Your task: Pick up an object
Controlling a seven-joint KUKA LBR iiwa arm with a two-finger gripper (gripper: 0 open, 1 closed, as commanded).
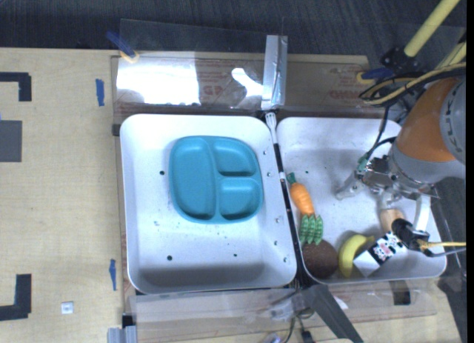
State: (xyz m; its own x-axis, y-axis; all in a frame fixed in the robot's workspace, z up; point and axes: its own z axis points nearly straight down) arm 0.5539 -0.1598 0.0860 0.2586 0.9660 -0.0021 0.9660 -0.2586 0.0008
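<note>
My gripper (364, 192) hangs over the middle of the right bin (326, 141), open, with nothing between its metal fingers (345, 188). An orange carrot (301, 198) lies by the bin's left wall, to the left of the gripper. Below the carrot are a green toy vegetable (312, 227) and a brown round fruit (320, 258). A yellow banana (350, 252) rests at the front of the bin, below the gripper. The gripper touches none of them.
The left bin (141, 208) holds a blue divided plate (216, 178). A metal divider (274, 75) and clear sheeting stand behind the bins. Yellow cables (437, 10) run at the upper right, beside the arm's orange band (429, 130).
</note>
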